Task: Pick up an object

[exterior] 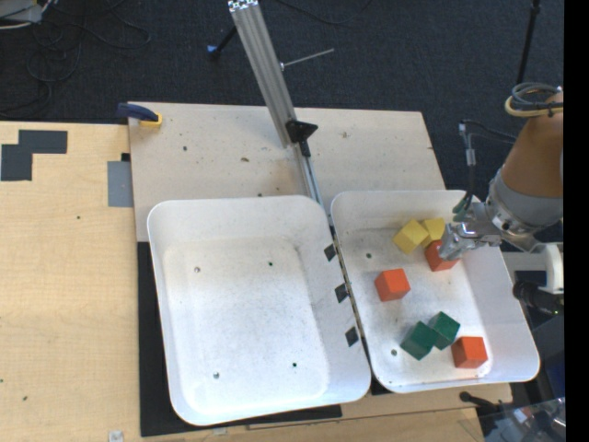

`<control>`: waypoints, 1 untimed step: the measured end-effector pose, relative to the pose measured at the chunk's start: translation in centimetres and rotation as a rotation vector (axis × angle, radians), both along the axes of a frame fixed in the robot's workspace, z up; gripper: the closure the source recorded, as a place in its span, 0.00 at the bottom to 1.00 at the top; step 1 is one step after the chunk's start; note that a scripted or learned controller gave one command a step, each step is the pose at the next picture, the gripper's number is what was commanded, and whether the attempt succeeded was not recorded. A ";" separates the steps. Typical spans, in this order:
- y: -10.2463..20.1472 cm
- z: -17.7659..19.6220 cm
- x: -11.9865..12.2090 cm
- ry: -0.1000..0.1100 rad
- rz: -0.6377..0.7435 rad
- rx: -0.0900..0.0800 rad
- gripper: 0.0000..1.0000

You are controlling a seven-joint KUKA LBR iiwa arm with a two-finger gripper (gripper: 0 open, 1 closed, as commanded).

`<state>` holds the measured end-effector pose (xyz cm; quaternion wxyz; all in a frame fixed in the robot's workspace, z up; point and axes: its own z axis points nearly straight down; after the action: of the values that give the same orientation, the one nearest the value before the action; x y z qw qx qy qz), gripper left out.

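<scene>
Right bin [515, 362] holds loose blocks: yellow pair [419, 234] just left of my gripper [448, 246], orange cube [392, 284] mid-bin, two green blocks [431, 335] touching, orange one [470, 351] beside them. Red-orange block [439, 258] sits right under my fingertips, partly hidden. Can't tell if fingers are apart or clamped. Blocks matte, boxy; bins smooth white.

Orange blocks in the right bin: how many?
3. One orange block mid-bin, one at the near right corner beside the green blocks, one partly under the gripper. More may be hidden under it.
</scene>
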<state>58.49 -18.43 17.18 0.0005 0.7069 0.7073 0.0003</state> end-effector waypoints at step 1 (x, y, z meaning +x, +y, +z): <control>-0.1 5.3 0.1 -0.002 0.001 -0.001 1.00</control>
<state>58.58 -18.50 22.49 0.0016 0.7066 0.7076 0.0008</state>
